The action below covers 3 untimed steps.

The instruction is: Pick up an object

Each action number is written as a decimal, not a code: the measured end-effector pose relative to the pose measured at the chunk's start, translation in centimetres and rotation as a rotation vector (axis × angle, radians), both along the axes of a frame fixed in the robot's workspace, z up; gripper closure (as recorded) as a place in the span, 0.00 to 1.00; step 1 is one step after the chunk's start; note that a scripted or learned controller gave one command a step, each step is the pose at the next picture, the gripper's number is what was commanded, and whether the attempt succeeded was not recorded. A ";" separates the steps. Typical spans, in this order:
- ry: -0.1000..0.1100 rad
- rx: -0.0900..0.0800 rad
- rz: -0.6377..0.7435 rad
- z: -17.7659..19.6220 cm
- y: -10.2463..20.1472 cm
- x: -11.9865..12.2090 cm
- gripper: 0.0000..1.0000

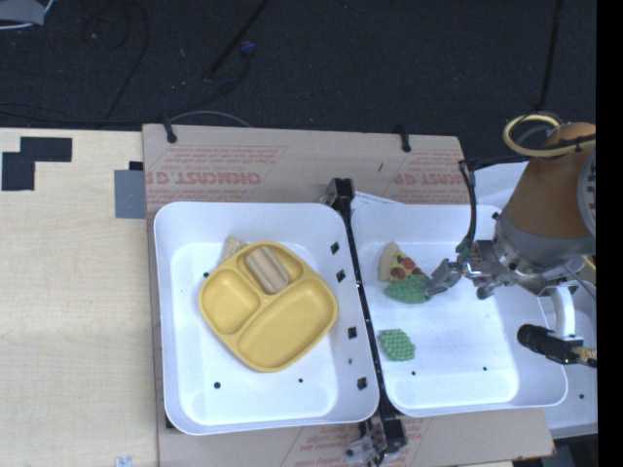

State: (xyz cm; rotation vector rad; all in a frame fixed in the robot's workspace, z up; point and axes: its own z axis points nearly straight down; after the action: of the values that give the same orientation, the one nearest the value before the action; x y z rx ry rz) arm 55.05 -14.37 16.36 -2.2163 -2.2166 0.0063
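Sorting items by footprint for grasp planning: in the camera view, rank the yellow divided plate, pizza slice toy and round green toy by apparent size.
1. yellow divided plate, clearly largest.
2. pizza slice toy and round green toy: too alike to rank.

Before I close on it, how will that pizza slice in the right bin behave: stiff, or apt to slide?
The pizza slice looks like a small, flat toy wedge, so probably stiff and light. Lying flat on the smooth white right bin floor, it may skate rather than lift. It touches the green leafy piece, so a push would likely move both.
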 end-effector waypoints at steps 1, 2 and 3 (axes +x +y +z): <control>0.002 0.001 -0.001 -6.3 0.4 0.2 0.00; -0.003 -0.001 -0.002 -7.7 0.5 0.2 0.00; -0.004 -0.001 -0.005 -6.5 0.4 0.2 1.00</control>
State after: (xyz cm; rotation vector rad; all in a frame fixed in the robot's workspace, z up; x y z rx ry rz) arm 55.30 -14.00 9.82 -2.2247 -2.2135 0.0027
